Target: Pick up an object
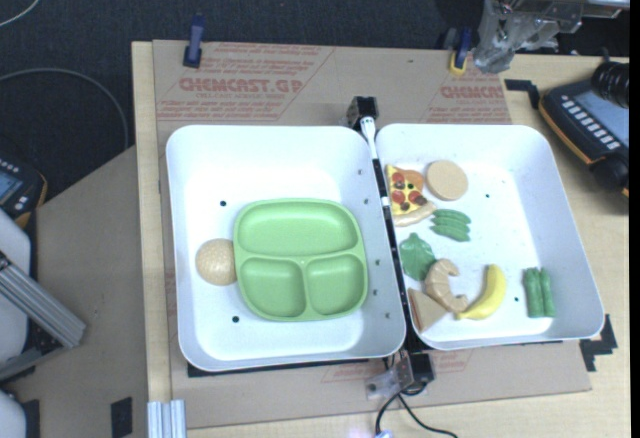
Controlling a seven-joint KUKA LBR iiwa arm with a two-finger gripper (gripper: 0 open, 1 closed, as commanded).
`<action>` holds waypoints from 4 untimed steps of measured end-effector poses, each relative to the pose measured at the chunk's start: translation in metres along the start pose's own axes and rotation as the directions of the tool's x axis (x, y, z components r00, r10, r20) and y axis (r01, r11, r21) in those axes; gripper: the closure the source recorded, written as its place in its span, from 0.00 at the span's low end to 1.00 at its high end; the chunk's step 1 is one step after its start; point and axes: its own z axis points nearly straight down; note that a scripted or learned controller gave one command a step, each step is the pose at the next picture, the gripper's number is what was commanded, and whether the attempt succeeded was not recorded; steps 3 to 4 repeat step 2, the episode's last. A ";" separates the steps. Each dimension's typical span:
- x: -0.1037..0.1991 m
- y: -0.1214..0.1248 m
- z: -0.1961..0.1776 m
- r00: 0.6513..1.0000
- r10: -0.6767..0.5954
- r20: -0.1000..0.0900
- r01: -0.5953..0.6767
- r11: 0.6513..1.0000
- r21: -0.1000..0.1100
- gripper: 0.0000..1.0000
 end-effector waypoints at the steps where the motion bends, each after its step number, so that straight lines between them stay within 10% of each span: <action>1: 0.000 -0.049 0.137 1.000 0.001 0.001 -0.001 0.999 0.038 1.00; 2: 0.023 -0.077 0.303 1.000 0.000 0.001 0.000 0.999 0.041 1.00; 4: 0.023 -0.077 0.303 1.000 0.000 0.001 0.000 0.999 0.041 1.00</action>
